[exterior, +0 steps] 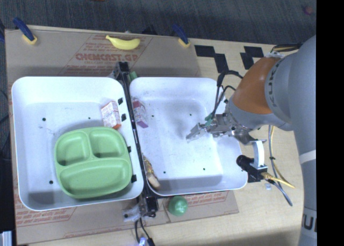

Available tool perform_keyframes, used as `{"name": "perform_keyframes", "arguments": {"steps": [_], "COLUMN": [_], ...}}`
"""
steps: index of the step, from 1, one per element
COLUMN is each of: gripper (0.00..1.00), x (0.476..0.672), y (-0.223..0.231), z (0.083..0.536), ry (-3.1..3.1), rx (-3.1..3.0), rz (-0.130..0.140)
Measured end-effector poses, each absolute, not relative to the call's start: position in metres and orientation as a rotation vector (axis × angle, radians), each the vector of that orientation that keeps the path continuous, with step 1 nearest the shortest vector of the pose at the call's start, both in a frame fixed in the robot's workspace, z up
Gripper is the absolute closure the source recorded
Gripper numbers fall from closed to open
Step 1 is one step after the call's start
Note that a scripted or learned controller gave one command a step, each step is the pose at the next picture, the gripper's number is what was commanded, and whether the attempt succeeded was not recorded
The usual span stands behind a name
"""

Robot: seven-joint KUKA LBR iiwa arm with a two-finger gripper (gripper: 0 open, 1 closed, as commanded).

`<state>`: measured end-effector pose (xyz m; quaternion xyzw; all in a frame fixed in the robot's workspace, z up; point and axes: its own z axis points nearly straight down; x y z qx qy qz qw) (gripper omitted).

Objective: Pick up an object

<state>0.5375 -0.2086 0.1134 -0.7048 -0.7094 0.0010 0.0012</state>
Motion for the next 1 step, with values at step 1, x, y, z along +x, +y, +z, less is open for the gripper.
{"name": "perform_keyframes", "arguments": {"steps": [1], "gripper": [0.0], "x": [0.4759], "y": [-0.1749], "z": [0.0913], "ry": [-2.226], "rx": [-2.21], "rz": [0.003]}}
